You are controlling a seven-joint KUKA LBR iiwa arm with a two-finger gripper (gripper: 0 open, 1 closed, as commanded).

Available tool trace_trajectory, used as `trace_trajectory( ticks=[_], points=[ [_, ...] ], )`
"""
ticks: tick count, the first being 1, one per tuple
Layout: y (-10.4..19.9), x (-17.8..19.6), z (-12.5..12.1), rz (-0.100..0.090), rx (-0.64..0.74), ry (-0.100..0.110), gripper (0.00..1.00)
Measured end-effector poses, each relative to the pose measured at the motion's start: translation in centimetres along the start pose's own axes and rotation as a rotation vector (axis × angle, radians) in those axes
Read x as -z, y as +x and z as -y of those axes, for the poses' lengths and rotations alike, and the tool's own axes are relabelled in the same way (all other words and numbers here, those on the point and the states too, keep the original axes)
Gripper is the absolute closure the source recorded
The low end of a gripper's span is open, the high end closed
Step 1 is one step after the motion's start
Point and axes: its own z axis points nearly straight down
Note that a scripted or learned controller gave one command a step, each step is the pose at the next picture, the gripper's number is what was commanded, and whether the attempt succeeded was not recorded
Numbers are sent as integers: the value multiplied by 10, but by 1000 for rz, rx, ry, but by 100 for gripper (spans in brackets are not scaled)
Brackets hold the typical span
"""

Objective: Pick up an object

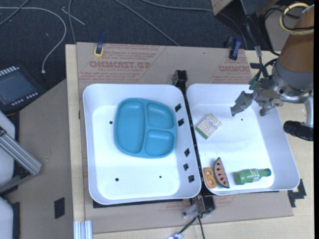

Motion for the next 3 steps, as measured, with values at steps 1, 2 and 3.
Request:
trace_trajectory(
  ticks=[1, 2, 3],
  points=[
    [0, 6, -2, 2, 3, -12, 0],
    [3, -47, -13, 0, 3, -7, 0],
    [8, -102, -4, 0, 2, -7, 0]
  ],
)
